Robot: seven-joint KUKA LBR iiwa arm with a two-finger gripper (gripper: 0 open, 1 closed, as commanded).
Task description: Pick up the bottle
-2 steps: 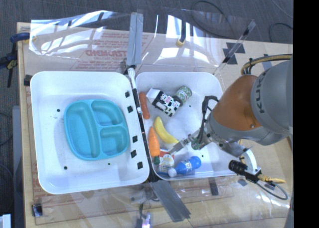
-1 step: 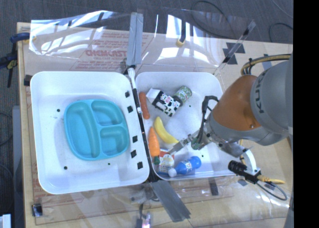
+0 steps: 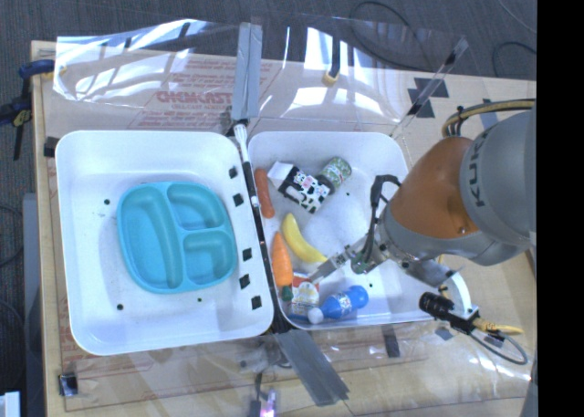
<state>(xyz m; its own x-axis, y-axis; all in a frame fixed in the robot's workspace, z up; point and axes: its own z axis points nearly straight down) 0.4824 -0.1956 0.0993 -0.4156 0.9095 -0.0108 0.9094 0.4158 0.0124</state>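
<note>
The bottle [image 3: 344, 302] is small and blue with a white cap. It lies on its side by the front wall of the right bin [image 3: 360, 147], with its cap end pointing left. My gripper [image 3: 321, 270] reaches in from the right and sits low in the bin. Its tip is just above and left of the bottle, between the bottle and the banana [image 3: 300, 241]. Nothing shows held in it.
An orange carrot [image 3: 282, 260] lies along the right bin's left wall, and a thinner red-orange piece [image 3: 264, 192] lies farther back. A cow-print carton [image 3: 301, 187] and a can [image 3: 335, 172] sit at the back. A small colourful packet [image 3: 303, 295] touches the bottle's cap end. The left bin [image 3: 82, 224] holds a blue divided tray [image 3: 178, 234].
</note>
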